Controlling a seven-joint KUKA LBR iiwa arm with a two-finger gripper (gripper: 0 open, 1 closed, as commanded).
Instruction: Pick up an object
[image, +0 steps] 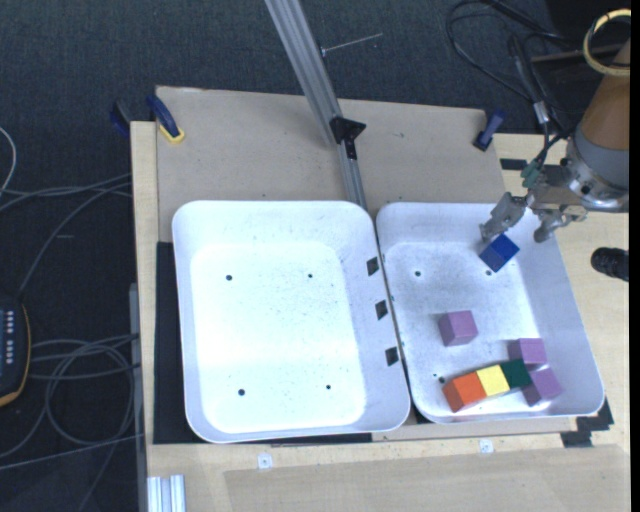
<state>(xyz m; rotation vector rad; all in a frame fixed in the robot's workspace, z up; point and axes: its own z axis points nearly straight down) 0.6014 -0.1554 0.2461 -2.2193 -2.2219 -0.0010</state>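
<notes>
Before you, two shallow white plastic bins sit side by side on the flat wooden bench: the left bin and the right bin, their inner walls touching. The arm's two-finger gripper hangs over the right bin's far side. Just below its near finger you see a small blue cube, tilted. Nearer you, about mid-bin, lies a lone purple cube. Along the near wall lies a row of orange, yellow and green blocks, with two more purple cubes at its right end. A slanted metal pole crosses the bench behind the bins.
</notes>
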